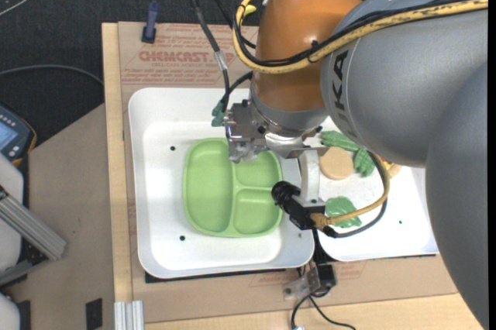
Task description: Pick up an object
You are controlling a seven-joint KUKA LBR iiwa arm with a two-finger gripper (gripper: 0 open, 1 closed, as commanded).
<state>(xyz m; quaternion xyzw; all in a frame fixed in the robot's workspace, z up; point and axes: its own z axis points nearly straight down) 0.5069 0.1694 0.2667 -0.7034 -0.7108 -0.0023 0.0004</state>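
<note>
arm (403, 80) hiding right bin (411, 243), green plate (225, 193) partly covered

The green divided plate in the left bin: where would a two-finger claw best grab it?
Probably the raised outer rim of the green plate, on its left edge, coming straight down from above. The plate lies flat in the left bin, so only that thin lip offers something to pinch; the right side sits under the arm.

Brown board (182, 57) seemingly reads "CHEMCAST" in red.
</note>
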